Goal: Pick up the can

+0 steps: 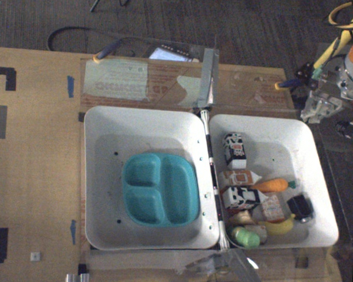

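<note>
The right bin [294, 141] holds a cluster of small items along its left and near sides. A short dark item [300, 207] that looks like the can lies near the bin's right wall, just right of the banana [280, 225]; it is too small to be sure. My gripper [321, 108] hangs outside the bin, above its far right corner, well away from the dark item, with nothing seen in it.
The right bin also holds two cow-patterned cartons [235, 149] [242, 198], an orange carrot [273, 185], a small box [273, 207] and a green item [245, 236]. A teal divided tray [160, 189] lies in the left bin [100, 139]. A clear panel [144, 80] lies behind the bins.
</note>
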Tool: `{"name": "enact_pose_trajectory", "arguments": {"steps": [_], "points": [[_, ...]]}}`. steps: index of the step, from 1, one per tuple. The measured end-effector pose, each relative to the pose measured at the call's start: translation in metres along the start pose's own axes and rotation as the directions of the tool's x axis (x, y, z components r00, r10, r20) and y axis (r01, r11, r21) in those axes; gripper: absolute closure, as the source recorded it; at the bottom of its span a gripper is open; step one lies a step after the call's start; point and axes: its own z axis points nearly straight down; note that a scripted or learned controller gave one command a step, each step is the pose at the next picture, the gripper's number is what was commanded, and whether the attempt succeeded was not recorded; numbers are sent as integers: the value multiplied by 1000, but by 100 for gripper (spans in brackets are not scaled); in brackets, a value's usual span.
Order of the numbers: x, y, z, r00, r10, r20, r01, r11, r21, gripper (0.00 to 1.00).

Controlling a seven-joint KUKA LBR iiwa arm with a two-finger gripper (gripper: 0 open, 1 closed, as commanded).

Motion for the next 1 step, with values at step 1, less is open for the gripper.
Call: {"name": "enact_pose_trajectory", "arguments": {"steps": [1], "points": [[-1, -3, 38, 1000, 25, -1, -25, 1000, 11, 100]]}}
